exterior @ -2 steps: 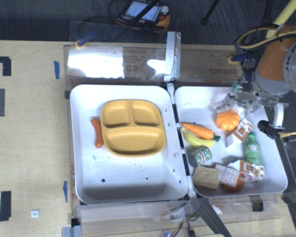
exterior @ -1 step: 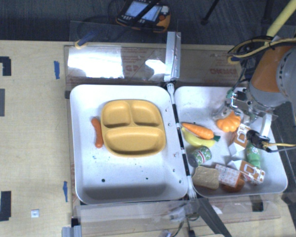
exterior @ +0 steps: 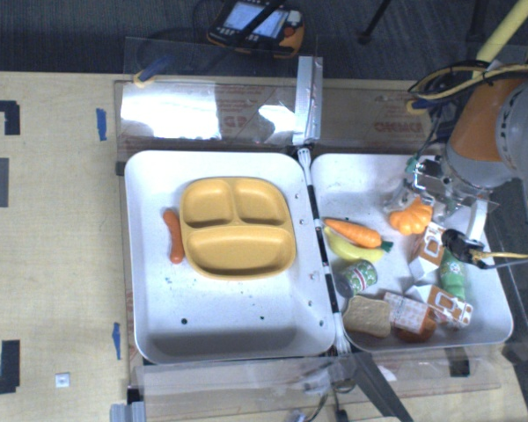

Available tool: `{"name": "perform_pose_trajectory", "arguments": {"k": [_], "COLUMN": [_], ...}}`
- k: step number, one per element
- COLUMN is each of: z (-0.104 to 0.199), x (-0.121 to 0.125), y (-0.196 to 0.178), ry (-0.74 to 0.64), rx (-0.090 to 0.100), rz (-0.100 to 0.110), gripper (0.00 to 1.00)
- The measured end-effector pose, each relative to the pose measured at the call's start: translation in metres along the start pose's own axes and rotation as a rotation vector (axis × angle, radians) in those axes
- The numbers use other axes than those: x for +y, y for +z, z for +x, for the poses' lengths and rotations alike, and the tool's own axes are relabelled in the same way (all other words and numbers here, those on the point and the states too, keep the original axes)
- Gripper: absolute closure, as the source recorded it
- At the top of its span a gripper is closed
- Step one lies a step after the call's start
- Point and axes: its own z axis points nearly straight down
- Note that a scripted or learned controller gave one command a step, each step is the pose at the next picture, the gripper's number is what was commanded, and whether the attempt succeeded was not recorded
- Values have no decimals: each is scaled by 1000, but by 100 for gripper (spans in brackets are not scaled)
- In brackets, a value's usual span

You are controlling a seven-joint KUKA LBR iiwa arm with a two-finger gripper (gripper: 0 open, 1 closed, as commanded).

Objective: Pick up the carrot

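The carrot (exterior: 354, 232), orange with a green stub at its right end, lies at the left side of the right bin (exterior: 356, 176), just above a yellow banana (exterior: 352, 249). My gripper (exterior: 425, 192) hangs over the upper right part of that bin, right above a round orange fruit (exterior: 411, 219). The carrot is well to the gripper's left and apart from it, with nothing touching it from above.
The right bin also holds a green can (exterior: 363, 276), a bread slice (exterior: 369, 316), small cartons (exterior: 425, 310) and a green bottle (exterior: 453, 277). In the left bin (exterior: 150, 306) sit a yellow divided plate (exterior: 238, 227) and a red sausage (exterior: 174, 236).
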Motion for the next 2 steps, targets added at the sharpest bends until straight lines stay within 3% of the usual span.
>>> {"name": "perform_pose_trajectory", "arguments": {"k": [1, 2], "z": [-4, 80], "x": [15, 21], "y": [-104, -99], "ry": [-82, 232], "rx": [-2, -3], "rz": [3, 2], "gripper": [100, 100]}}
